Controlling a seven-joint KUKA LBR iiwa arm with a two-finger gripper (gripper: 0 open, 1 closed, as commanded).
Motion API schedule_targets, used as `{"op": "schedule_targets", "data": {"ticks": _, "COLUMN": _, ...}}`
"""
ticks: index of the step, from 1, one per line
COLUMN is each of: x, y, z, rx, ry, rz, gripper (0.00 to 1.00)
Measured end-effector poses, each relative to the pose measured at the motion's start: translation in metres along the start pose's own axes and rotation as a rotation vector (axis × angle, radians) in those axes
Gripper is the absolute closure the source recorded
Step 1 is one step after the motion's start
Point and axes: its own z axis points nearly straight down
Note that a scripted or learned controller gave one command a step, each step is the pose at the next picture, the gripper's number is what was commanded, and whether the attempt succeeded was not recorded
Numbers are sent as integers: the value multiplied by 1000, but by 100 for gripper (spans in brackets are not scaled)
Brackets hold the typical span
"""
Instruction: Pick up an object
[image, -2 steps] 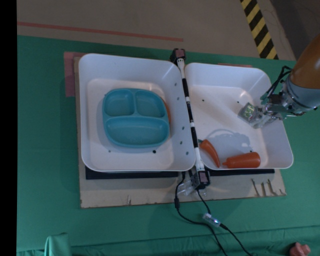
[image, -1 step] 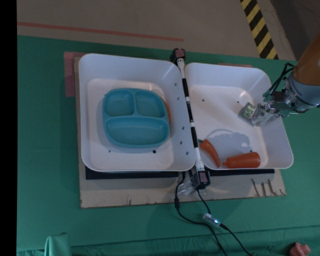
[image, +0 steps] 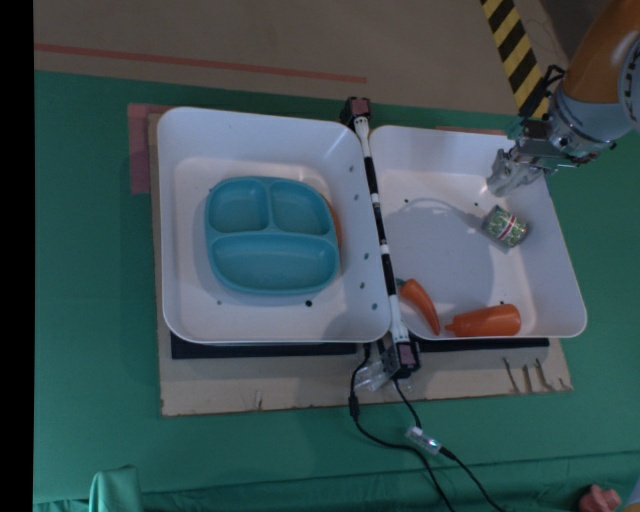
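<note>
At the near edge of the worktop (image: 90, 420) you have a black cable (image: 400, 420) running from the clamp between the bins down to about 5 o'clock, lying on green cloth and brown cardboard.

In the right bin (image: 560, 290), two orange carrots sit along the near wall. The larger carrot (image: 486, 321) lies almost level near the 5 o'clock corner. The smaller carrot (image: 420, 303) is tilted and lies at the 7 o'clock side, just beside the divider rail (image: 376, 215). The two are close but apart. The middle of this bin's floor is bare, so you have open room there.

Farther back, at about 2 o'clock from the bin's middle, lies a small green-patterned can (image: 506, 226), tipped on its side, near the right wall. A thin pale strip (image: 440, 205) curves toward it from the 9 o'clock side.

In the left bin (image: 180, 300), a teal divided plate (image: 270, 236) takes up the centre, with clear margins along all four walls.

The gripper (image: 515, 172) hangs above the far right corner of the right bin, just at 12 o'clock from the can and apart from it. The arm (image: 600, 70) comes in from 2 o'clock, orange band above the grey wrist, tool pointing down and slightly leftward. You cannot tell whether the fingers are apart or together; nothing is seen between them.
</note>
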Motion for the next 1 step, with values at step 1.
{"op": "schedule_targets", "data": {"ticks": 1, "x": 0, "y": 61, "z": -9, "rx": 0, "ry": -1, "rz": 0, "gripper": 100}}
